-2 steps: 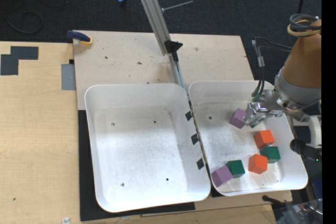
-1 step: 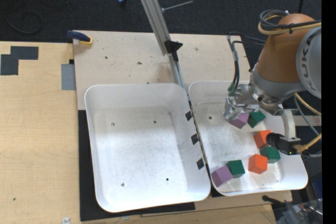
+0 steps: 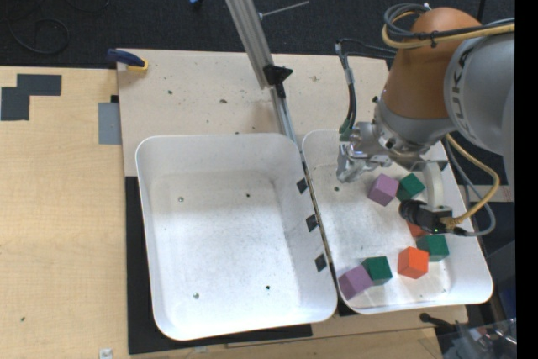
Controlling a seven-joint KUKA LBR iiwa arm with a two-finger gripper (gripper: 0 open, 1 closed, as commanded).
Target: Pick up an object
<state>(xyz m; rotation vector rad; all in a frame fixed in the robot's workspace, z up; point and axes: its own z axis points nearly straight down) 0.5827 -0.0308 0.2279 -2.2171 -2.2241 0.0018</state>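
Note:
My gripper (image 3: 347,168) hangs over the upper left part of the right bin (image 3: 471,286), its metal tip just above the bin floor. A purple cube (image 3: 383,189) lies a short way to its right, touching a green cube (image 3: 411,186). Lower in the bin lie a red block (image 3: 417,228) partly hidden by a cable, a green cube (image 3: 435,246), an orange cube (image 3: 413,262), another green cube (image 3: 378,268) and a purple cube (image 3: 355,280). I see nothing held at the tip.
The left bin (image 3: 151,181) sits beside the right one, with black clips (image 3: 310,222) along their shared rim. A slanted aluminium bar (image 3: 248,21) rises behind the bins. A blue clamp (image 3: 126,59) lies at the bench's far left corner.

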